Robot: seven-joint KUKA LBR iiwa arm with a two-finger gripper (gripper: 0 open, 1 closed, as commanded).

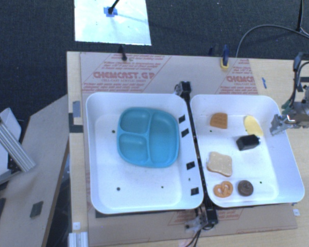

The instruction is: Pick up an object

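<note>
Camera view: the grey two-finger gripper sits at the right rim of the right white shallow bin. Can't tell whether it's open or shut; nothing seen held.

Landmark = small black block, lying tilted in that bin. It's the nearest candidate to pick, just left of and below the gripper. Prob. light, stiff and smooth, so it could slip; best taken across its short sides, approx. mid-length.

Others rel. to the black block:
- pale yellow rounded piece just above, nearly touching; main thing in the way, likely to get nudged.
- small orange-brown toast-like piece up and to the left, apart.
- pale bread-slice-shaped piece below-left, near.
- orange pretzel-shaped piece and brown round donut-like piece further below, by the front wall.

All look like light toy food, prob. plastic; flat ones are hard to pinch.

Well left of the block, past the divider w/ black clips: blue plastic divided plate in the left white bin.
</note>
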